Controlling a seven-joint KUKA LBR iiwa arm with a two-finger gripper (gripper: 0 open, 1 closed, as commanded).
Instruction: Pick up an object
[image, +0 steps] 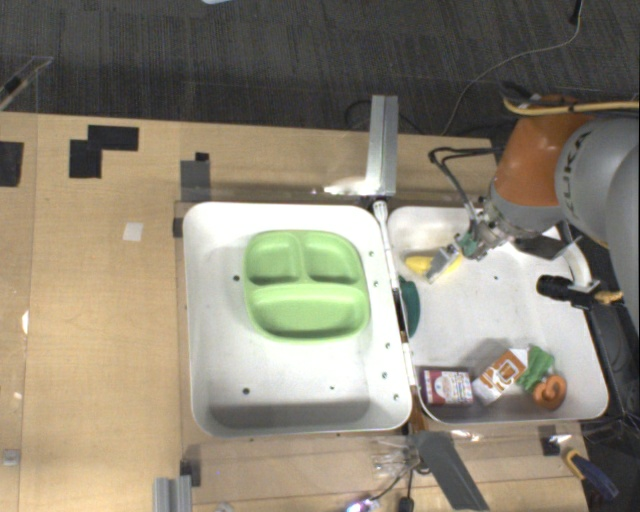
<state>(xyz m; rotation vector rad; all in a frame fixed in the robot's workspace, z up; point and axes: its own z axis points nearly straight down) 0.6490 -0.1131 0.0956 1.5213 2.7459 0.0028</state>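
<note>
**Grey arm, orange band, dark cabling**

And here's the arm (600, 170), coming in from the right: a fat, rounded, pale grey casing, smooth and matte, with faint dark lettering on its curved side. Just ahead of it sits that broad orange band (530, 165), glossy, like a bulging collar. Past the band the wrist narrows into a grey section, then a small, busy gripper (470, 243) of metal and dark parts. Thin black cables loop out around the wrist toward the bench.
</note>
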